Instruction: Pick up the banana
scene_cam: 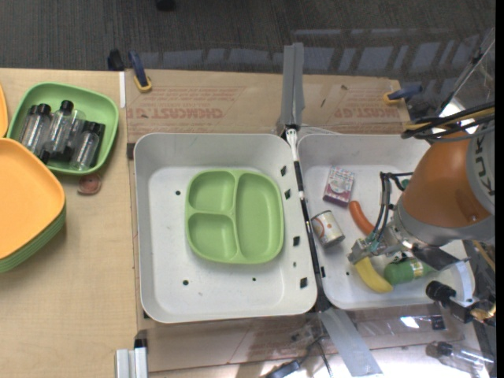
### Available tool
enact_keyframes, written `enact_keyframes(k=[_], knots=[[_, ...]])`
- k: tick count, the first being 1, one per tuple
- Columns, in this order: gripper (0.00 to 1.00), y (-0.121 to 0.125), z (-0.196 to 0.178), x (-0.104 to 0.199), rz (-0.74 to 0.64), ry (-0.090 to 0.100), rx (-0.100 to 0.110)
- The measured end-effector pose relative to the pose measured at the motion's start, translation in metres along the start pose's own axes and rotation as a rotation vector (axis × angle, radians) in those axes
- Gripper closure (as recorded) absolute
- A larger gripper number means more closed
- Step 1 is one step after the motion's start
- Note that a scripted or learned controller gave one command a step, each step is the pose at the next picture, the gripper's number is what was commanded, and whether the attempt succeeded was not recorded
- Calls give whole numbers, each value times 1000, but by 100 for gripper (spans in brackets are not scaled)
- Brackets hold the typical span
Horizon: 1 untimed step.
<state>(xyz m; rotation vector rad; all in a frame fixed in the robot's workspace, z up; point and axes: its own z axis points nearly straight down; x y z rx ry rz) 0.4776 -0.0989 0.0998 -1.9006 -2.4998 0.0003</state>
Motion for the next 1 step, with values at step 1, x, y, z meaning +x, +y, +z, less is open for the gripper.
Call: enact_keyframes(k=[1], knots=[[100,27,-91,3,182,-1,1]])
